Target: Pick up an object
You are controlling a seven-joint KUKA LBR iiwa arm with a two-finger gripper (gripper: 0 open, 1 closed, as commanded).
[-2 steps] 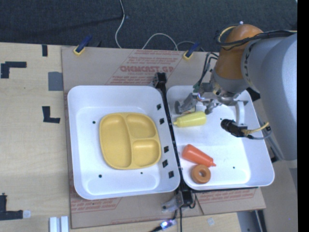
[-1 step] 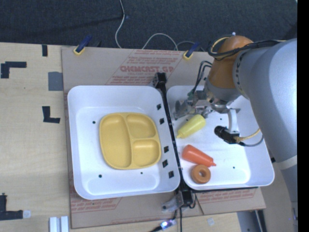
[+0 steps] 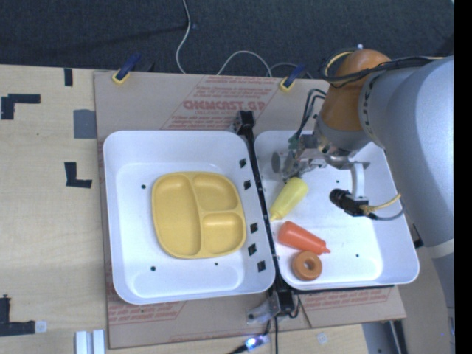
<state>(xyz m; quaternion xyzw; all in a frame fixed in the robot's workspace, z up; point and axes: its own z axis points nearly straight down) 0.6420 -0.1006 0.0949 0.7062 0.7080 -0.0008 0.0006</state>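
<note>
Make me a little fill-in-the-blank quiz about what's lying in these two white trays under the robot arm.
1. The yellow divided plate lies in the ____ bin.
2. The toy carrot lies between the yellow toy corn and the ____.
3. The plate has ____ compartments.
4. The tool sits just above the toy ____.

Missing words: left; doughnut; three; corn
</note>
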